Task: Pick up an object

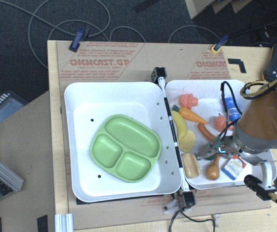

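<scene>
Hand lowered into the right bin among toy food

The hand [214,150] is seen low in the right bin [203,88], beside a brown drumstick-shaped toy [213,167] and an orange carrot [193,115]; its opening cannot be told. A green divided plate [124,148] lies in the left bin [80,100].

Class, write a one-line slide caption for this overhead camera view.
KUKA arm's tool lowered among toy foods in the right bin, beside a carrot and banana; green divided plate in the left bin.
</scene>
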### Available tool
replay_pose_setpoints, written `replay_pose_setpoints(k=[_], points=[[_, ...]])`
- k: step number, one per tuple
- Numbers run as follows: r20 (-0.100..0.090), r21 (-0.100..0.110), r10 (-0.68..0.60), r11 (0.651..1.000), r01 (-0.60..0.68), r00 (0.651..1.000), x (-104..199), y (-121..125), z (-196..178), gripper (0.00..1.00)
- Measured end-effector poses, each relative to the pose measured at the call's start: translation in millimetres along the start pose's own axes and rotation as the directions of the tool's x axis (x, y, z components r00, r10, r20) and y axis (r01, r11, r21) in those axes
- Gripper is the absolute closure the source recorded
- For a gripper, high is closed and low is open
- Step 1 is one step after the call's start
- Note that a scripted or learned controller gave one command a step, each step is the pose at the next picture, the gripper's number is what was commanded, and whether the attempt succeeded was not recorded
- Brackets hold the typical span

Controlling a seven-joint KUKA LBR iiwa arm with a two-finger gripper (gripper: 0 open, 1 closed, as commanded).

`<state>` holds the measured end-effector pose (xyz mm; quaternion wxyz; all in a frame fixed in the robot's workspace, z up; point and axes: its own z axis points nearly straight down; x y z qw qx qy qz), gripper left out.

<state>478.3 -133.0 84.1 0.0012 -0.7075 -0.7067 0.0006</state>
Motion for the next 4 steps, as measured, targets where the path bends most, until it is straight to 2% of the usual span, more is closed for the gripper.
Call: replay_pose_setpoints(k=[1, 2, 3, 4], points=[[0.001, -0.002, 0.001, 1.000, -0.001, 1.000, 0, 0, -10, 1.00], [0.000, 0.000, -0.002, 1.000, 0.002, 1.000, 34, 5, 0, 1.00], [0.000, -0.004, -0.003, 1.000, 0.003, 1.000, 104, 35, -101, 1.00], [0.001, -0.003, -0.002, 1.000, 0.002, 1.000, 132, 15, -153, 1.00]])
